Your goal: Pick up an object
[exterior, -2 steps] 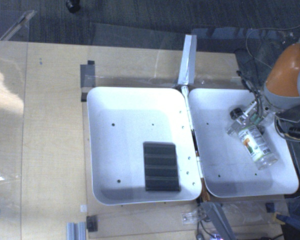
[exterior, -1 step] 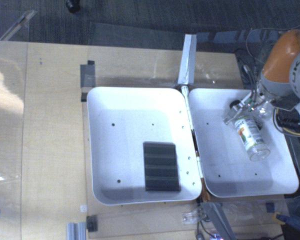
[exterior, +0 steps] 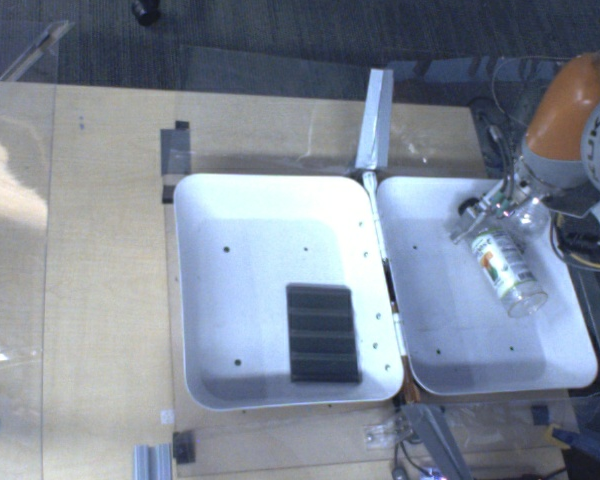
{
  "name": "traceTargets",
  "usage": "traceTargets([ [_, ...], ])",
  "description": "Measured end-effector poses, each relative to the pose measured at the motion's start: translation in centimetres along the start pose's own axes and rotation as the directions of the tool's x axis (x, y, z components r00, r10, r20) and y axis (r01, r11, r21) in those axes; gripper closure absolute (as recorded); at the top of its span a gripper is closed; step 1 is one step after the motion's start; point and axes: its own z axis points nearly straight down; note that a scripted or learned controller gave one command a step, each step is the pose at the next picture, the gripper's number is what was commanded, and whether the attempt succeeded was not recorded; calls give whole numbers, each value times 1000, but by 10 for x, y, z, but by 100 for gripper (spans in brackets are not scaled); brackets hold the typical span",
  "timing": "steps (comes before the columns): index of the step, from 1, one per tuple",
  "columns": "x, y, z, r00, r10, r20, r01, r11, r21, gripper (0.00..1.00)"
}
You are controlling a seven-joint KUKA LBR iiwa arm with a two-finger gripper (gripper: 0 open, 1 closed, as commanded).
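Note:
A clear plastic bottle (exterior: 507, 271) with a green and orange label lies on its side in the right bin (exterior: 450, 363), slanting from upper left to lower right. My gripper (exterior: 492, 214) hangs over the bottle's upper end, near the bin's far right corner; whether it touches the bottle cannot be told. A black ribbed rectangular block (exterior: 323, 333) lies flat in the left bin (exterior: 210, 298), toward its near right side.
A metal bar (exterior: 374, 118) stands at the back between the two bins. Cables (exterior: 580, 243) run along the right bin's right edge under the arm. Wooden bench top surrounds the bins, with a clear panel at the left.

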Motion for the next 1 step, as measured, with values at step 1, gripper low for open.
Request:
traceTargets([
  [1,51,41,-89,1000,-6,26,6,1000,-12,100],
])
